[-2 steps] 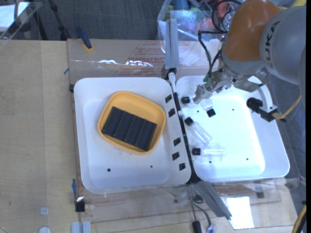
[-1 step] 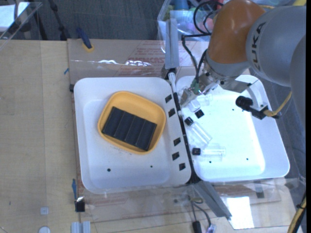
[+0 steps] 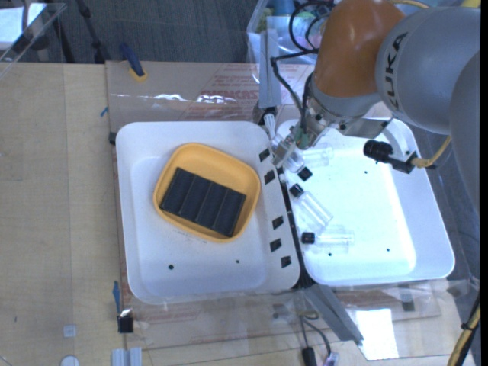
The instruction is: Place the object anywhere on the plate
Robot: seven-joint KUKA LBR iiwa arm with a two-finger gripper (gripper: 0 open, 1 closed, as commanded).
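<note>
Gripper poised at the seam between the two bins.

The gripper (image 3: 286, 149) sits at the upper middle of the frame, over the right bin's (image 3: 427, 258) left edge; whether it is open or closed cannot be told. Left of it, well apart, the dark ridged object (image 3: 204, 200) lies flat on the yellow plate (image 3: 242, 172) inside the left bin (image 3: 152, 280).

The table (image 3: 53, 204) is light wood. Two shallow white bins rest on it side by side: left bin (image 3: 145, 265), right bin (image 3: 427, 242), edges touching.
</note>
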